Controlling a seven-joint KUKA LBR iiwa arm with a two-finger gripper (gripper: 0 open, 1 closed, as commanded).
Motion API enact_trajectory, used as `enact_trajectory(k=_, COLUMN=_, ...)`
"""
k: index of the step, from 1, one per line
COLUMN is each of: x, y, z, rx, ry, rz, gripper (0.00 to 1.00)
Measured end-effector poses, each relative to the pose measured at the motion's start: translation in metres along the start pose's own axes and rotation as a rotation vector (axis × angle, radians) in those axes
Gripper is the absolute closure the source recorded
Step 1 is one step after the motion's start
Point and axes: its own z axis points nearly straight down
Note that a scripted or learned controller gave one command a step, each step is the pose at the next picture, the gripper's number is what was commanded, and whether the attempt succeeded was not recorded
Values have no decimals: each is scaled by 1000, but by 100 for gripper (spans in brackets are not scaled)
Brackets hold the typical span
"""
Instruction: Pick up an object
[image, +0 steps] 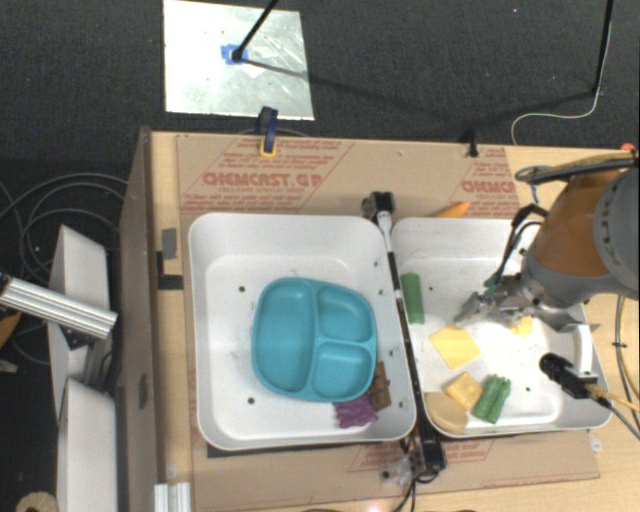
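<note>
Arm (590, 235) in from right, low over right bin (440, 240). Gripper (490, 303) down near bin floor, mid-bin; grip state unreadable, cannot tell. Nothing seen held.

Right bin: green stick (411, 297) along left wall; yellow square (455, 347) just below gripper; small yellow bit (522, 325) beside gripper; tan wedge (462, 388) touching green block (492, 397) near front; tan round piece (446, 412) at front-left corner.

Left bin (215, 300): teal divided plate (312, 338) centre; purple piece (351, 413) and brown piece (381, 390) by its front-right edge.
</note>
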Motion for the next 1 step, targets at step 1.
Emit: enact_trajectory(k=1, x=-29, y=86, z=-93, rx=-20, ry=-7, rz=-8, gripper=0)
